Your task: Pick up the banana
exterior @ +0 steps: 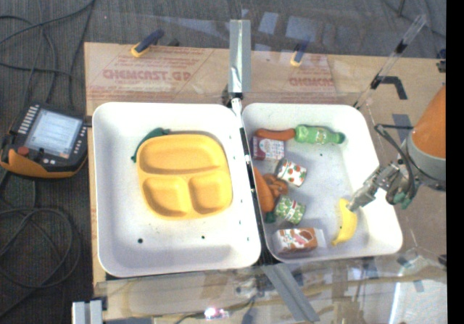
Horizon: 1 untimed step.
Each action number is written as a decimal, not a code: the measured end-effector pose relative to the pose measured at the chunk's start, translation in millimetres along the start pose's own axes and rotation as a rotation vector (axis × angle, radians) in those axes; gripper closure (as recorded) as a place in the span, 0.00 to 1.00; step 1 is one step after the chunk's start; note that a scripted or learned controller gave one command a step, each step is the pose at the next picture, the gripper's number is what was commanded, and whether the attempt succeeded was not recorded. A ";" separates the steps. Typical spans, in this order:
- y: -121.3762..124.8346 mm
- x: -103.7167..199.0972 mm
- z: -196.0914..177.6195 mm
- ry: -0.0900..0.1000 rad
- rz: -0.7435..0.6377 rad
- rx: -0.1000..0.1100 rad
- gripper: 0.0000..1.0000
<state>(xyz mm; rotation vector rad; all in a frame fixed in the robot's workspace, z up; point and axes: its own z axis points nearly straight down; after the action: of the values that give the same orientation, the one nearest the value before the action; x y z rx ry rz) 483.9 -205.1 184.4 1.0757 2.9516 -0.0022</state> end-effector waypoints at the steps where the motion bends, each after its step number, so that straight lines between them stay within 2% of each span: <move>1: 0.3 0.1 0.0 0.000 0.000 -0.001 0.00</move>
<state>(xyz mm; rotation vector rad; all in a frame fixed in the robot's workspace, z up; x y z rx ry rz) 484.0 -204.9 184.3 1.0752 2.9518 -0.0012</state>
